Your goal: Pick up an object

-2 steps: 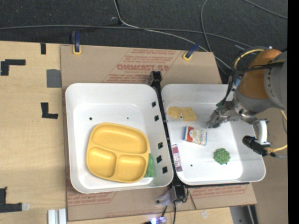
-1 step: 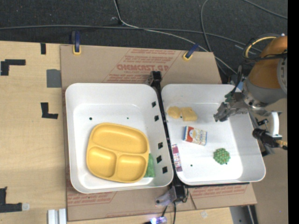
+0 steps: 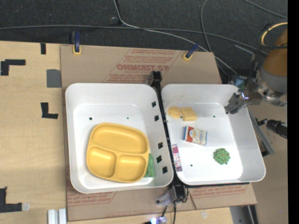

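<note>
We judge the approach step in hand: the two-finger gripper (image 3: 233,104) hovers at the right white plastic bin's (image 3: 252,171) two o'clock rim; whether it is clenched or released we cannot tell. Candidate green knobbly ball (image 3: 222,156) lies at five o'clock; descent required.

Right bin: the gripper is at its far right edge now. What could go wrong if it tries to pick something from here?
1. The gripper hangs near the right bin's rim; descending there might strike the wall.
2. The small carton lies flat, so fingers may slide over it.
3. The green ball could roll away when touched.
</note>
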Robot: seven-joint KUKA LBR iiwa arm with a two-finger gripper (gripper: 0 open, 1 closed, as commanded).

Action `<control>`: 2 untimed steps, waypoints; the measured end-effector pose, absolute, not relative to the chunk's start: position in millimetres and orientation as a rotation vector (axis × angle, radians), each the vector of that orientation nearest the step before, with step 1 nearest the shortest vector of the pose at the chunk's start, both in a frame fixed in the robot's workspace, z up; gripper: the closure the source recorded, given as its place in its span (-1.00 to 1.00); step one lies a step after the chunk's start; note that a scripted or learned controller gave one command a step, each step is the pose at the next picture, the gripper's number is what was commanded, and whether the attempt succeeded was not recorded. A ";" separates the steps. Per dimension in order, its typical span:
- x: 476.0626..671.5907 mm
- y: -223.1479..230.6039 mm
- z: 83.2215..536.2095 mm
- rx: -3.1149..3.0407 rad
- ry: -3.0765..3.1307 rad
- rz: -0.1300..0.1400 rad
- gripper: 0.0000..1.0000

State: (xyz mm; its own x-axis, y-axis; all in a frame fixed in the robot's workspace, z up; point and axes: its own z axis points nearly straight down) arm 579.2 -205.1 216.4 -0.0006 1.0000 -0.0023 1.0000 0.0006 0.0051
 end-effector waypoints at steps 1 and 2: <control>579.7 -204.9 229.0 2.220 2.222 0.001 1.00; 564.4 -157.5 219.8 2.219 2.227 -0.003 1.00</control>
